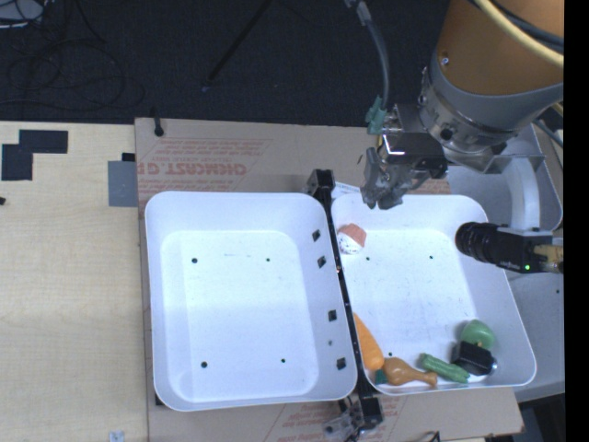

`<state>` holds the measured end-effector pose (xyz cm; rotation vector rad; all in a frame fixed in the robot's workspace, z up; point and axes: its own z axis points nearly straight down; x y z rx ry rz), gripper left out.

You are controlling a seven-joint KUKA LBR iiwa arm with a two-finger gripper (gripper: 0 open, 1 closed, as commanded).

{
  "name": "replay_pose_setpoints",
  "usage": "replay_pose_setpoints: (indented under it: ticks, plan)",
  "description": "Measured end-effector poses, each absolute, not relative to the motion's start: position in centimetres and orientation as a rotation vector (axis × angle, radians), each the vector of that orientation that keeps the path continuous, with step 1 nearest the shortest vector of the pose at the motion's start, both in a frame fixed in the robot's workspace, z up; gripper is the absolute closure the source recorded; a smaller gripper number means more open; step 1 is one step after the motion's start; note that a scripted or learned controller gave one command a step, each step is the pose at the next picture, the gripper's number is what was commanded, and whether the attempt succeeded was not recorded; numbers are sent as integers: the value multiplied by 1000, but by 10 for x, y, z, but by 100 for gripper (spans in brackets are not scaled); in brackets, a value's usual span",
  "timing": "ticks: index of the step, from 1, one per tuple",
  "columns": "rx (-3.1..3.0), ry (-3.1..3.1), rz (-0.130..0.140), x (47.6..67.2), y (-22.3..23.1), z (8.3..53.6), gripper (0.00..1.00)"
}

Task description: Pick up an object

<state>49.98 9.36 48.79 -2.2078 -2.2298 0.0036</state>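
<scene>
at the bottom of the frame, along the near wall of the right bin, you have a cluster of candidates for the pick. an orange carrot-shaped piece lies slanted against the bin's left wall. a tan gourd-shaped piece sits just beside its lower end, and a green stick-like piece comes next toward the right. in the lower right corner a black piece rests with a rounded green piece touching it from above. further up, well apart from that group, a small white and orange piece lies near the bin's upper left corner, close to the divide with the left bin. above it in the frame, the gripper hangs over the right bin's far rim, apart from the small piece; you cannot tell whether it is released or clenched. the arm comes in from the upper right. both bins sit on a cardboard sheet on the pale surface.
</scene>
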Motion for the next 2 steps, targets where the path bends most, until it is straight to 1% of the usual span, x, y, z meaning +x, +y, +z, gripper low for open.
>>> replay_pose_setpoints:
  ticks: [1, 2]
  plan:
    - [-2213, -2226, 6, 475, 147, 488, 100]
    - [-2212, -2228, 5, 476, 216, 482, 100]
